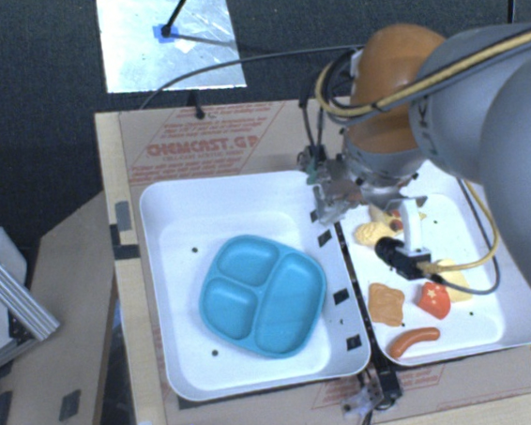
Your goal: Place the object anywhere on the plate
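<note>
**Counter hazard: a miss at the bin wall**

Cardboard (201, 138) covers the counter (77, 302) under two white bins. The plate (263, 295), blue and divided, lies bare near the middle of the left bin (176, 254). The pincer (328, 200) hangs over the shared wall, at the plate's 1 o'clock. I cannot tell whether it is clenched or released, and nothing shows in its grasp.

The object is probably one of the food pieces in the right bin (488, 311). A yellow piece (370, 234) lies close at the pincer's 4 o'clock. An orange piece (386, 303), a red piece (433, 300) and a sausage (413, 340) lie further off toward 5.

As I judge it, the main danger is a descent from here that meets the wall rather than a piece. The yellow piece lies near that wall, so a grasp could jam or nudge it away. The orange and red pieces lie close together, and one could drag the other along. A round, small piece may also slip out while crossing the wall and land short of the plate.
</note>
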